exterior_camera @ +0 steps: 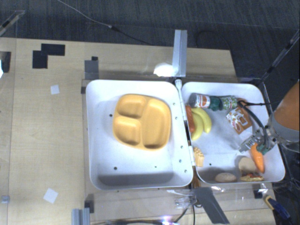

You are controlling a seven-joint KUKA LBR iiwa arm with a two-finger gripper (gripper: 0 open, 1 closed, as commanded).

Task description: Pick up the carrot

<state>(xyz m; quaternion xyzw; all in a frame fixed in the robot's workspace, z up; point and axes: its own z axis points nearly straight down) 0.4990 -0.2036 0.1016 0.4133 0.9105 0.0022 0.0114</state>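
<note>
From the left: one yellow divided plate [142, 121] sits in the left bin [101, 172]. In the right bin [220, 146] I count two bananas [201, 122], one bottle [211, 101], one snack packet [238, 119]. The one carrot [257, 159] lies near the right wall, and my gripper [257, 143] sits at its top end; whether it grips, I cannot tell. The carrot looks light, stiff and smooth, so I'd pinch across its thick middle.
</note>
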